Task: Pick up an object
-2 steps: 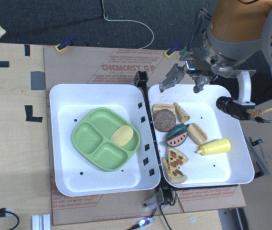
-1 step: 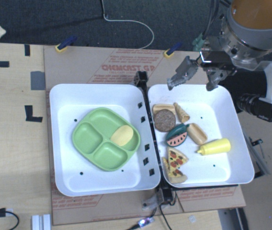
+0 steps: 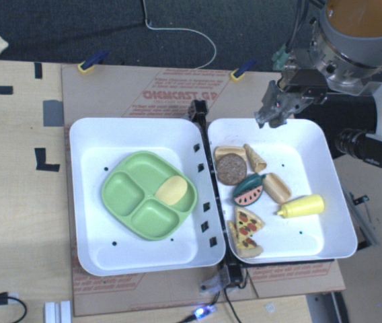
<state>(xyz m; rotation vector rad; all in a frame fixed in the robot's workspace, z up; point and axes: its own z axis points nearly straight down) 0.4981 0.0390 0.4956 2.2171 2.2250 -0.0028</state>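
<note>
Over the right bin's far edge hangs the pincer, nothing in it, its grip impossible to tell. Below lie a cookie, watermelon slice, yellow bottle and pizza.

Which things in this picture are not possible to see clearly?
- Gripper, camera view: fingertips dark and blurred, so open or shut is unclear.
- Arm, camera view: cut off by the top and right edges.
- Pizza slice, camera view: topping details too small; the piece under its lower end is partly covered.
</note>
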